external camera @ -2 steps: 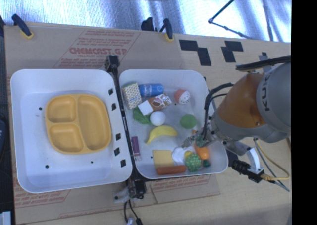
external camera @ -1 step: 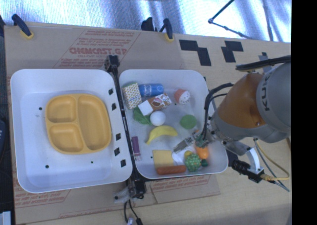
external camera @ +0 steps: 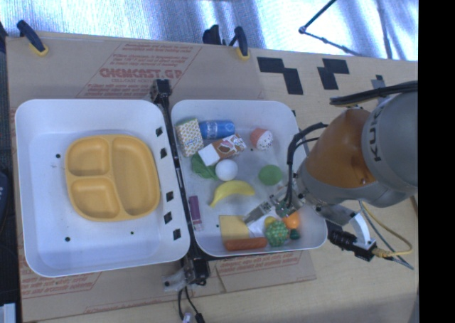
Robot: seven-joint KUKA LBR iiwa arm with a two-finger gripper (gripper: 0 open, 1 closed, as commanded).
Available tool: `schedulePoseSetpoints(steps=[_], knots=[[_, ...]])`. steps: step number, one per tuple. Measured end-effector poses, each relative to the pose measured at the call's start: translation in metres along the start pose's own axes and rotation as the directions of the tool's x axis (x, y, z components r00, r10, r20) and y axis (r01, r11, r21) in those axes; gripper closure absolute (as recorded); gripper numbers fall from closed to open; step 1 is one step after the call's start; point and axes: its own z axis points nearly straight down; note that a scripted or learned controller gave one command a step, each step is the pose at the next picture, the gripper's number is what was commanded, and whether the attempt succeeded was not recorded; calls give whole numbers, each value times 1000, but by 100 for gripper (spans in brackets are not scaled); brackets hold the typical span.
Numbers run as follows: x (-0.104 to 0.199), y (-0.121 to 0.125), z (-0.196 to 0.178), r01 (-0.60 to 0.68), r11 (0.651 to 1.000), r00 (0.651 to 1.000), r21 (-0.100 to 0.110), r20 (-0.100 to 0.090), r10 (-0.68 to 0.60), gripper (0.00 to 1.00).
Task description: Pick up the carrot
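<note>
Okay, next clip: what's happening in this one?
The arm reaches in from the right, with its gripper low in the right bin, close above the carrot in the near right corner. Toy foods crowd that bin; a yellow divided plate sits in the left bin.

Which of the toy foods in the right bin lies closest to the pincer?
The small orange carrot with its green leafy top, at the bin's near right corner, right beside the pincer. The yellow banana and white egg lie farther left.
</note>
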Motion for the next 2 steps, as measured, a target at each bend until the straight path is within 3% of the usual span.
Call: schedulePoseSetpoints(steps=[1,2], knots=[[-1,1,-11,4,1000,1000,-2,2,-4,100],[-1,1,-10,4,1000,1000,-2,2,-4,0]])
